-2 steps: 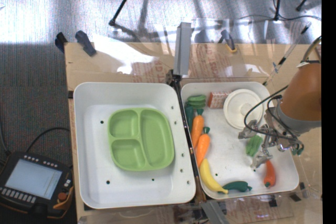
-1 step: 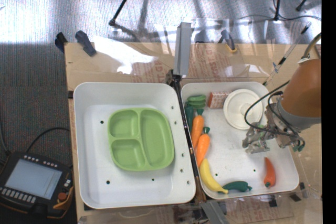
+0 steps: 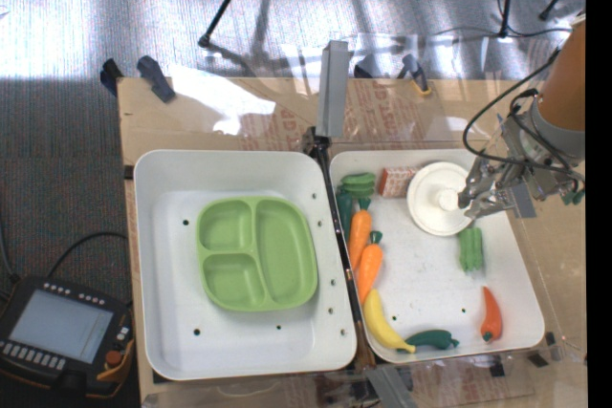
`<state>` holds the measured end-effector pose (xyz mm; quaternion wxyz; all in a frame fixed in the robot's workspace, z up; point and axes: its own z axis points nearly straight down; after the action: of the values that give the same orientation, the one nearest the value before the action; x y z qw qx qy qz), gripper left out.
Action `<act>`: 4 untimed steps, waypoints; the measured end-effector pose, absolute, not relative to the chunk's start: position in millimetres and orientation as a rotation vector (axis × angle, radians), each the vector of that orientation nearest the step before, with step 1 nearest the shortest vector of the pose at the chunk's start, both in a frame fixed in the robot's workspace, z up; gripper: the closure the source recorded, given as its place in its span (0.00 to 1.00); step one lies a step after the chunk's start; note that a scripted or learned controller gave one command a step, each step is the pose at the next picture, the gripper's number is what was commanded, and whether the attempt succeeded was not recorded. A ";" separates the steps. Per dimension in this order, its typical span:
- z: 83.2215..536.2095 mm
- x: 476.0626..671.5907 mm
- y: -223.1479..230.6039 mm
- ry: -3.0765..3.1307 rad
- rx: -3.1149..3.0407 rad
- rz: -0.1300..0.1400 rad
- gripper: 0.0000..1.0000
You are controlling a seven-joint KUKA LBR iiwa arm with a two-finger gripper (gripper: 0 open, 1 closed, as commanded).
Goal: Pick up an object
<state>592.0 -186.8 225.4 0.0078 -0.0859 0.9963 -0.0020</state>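
My gripper (image 3: 480,198) hangs over the right bin (image 3: 524,272), above the right edge of a white round dish (image 3: 435,198). Just below it lies a light green vegetable (image 3: 470,249). Along the bin's left side lie two orange carrots (image 3: 360,234) (image 3: 370,270), with a yellow banana (image 3: 382,322) in front of them. A dark green pepper (image 3: 432,338) and an orange-red pepper (image 3: 491,313) rest near the front wall. A green item (image 3: 358,184) and a brown block (image 3: 397,181) sit at the back. Nothing shows in the gripper's grasp.
The left bin (image 3: 163,205) holds a green divided plate (image 3: 256,253). A grey upright post (image 3: 333,91) stands behind the seam between the bins. A control pendant (image 3: 62,330) lies off the bench at lower left. Cables loop around the wrist at right.
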 end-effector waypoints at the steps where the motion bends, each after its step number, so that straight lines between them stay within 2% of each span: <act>1: 86.8 558.0 -210.7 3.109 -0.449 0.004 1.00; 2: 205.2 605.2 -128.3 3.105 -0.356 -0.002 1.00; 3: 247.0 607.5 -32.1 3.119 -0.303 0.005 1.00; 4: 246.4 642.1 -31.8 3.097 -0.506 0.002 1.00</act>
<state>642.1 -31.8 246.4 0.0019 -0.1613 0.9869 0.0008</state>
